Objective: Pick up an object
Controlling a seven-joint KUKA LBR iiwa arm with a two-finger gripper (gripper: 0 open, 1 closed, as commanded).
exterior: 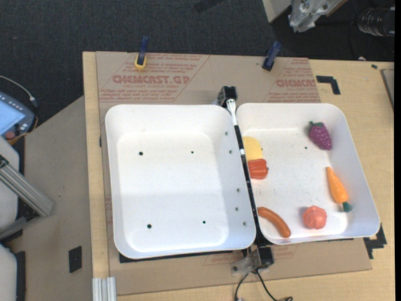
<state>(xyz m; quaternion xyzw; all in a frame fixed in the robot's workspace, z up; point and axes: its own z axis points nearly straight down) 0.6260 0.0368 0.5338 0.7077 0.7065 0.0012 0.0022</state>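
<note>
Two white bins sit side by side on the cardboard-covered bench: the left bin [169, 180] and the right bin [301, 121], their inner rims touching. My gripper [306, 11] hangs high at about one o'clock in the view, well apart from both bins and beyond the bench's far edge; it is too blurred for me to tell how it is set. Every pickable thing lies in the right bin. Purple grapes [320, 135] rest toward two o'clock of that bin. An orange carrot [336, 187] lies along its three to four o'clock side. A red tomato [314, 217] sits near five o'clock, a sausage [274, 221] at seven o'clock. A yellow piece [252, 147] and a red piece [257, 168] touch at nine o'clock, against the shared rim.
</note>
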